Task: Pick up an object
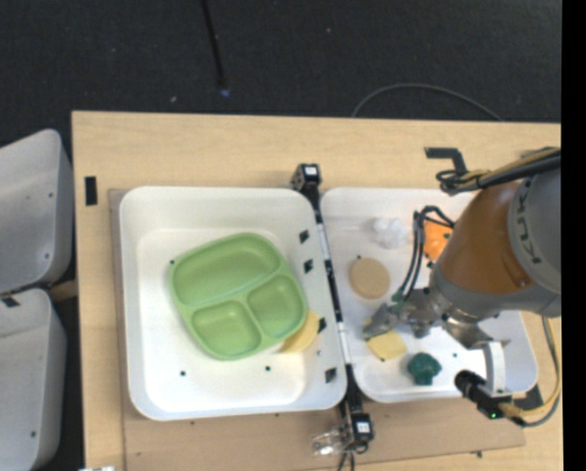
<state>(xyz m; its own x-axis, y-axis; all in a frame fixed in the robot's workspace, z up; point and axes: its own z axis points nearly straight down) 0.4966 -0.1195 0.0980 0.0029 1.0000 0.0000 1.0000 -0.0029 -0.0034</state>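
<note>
While fingers (383,319) hover, the yellow block (387,346) lies just below them.

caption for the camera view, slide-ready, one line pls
KUKA arm's claw low in the right white bin above a pale yellow block, near a dark green lump; green divided plastic tray in left bin.

Even overhead light, soft shadows, slight blur.

Grey arm (538,224), orange band (484,238), black cables (415,253)
</note>
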